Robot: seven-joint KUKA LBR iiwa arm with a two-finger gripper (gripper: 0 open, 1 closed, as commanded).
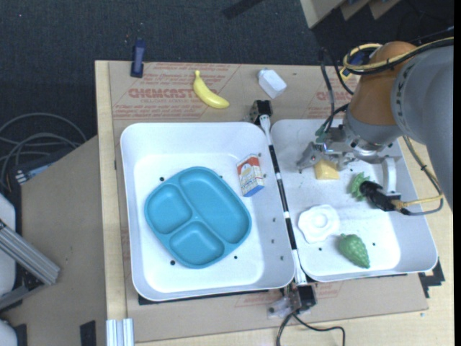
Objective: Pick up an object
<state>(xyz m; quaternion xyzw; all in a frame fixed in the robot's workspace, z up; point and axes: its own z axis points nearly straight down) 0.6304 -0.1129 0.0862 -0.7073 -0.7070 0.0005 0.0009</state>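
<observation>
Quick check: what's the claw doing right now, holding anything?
Claw: low in the right bin, right over a yellow piece; grip state cannot be told from this view.

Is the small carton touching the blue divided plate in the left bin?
Apart. The camera view shows a strip of white bin floor between the small carton and the upper right rim of the blue divided plate.
</observation>
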